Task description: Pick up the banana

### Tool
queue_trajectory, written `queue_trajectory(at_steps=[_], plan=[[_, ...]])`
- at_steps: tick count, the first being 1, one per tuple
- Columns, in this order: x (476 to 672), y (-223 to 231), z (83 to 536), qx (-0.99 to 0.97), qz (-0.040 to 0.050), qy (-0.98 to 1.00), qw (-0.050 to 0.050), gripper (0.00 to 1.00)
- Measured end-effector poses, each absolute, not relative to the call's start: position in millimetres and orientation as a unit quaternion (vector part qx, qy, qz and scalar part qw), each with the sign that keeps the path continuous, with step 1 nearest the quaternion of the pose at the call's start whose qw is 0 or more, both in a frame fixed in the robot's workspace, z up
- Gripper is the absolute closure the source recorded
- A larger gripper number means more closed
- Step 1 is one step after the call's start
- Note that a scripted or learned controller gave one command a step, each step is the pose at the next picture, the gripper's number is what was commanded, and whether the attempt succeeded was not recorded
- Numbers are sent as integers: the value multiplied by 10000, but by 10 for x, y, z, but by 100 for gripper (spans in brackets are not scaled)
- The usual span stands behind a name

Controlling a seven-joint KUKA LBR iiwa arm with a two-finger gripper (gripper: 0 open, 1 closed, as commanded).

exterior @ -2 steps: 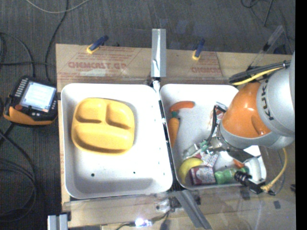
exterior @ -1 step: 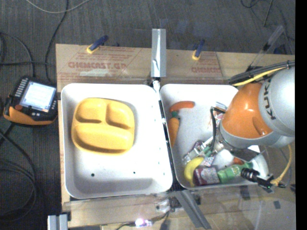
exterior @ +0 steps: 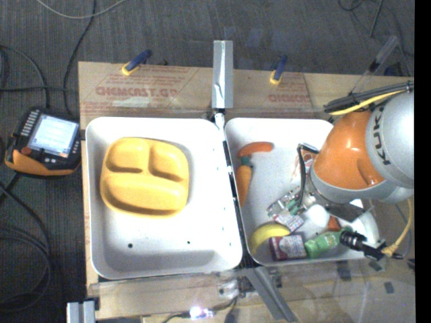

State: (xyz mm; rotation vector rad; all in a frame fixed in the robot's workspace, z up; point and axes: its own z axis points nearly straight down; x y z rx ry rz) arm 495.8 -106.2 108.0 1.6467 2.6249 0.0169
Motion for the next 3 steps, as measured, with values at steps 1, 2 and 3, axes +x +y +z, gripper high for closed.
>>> queue_trajectory(at_steps=[1, 2, 3], plan=[[5440, -1424, 1104, 4569, 9, 8895, 25, 100], [5226, -2141, 1008, 4684, 56, 8833, 165, 100], [5159, -2142, 899, 4693, 20, 8830, 76, 0]])
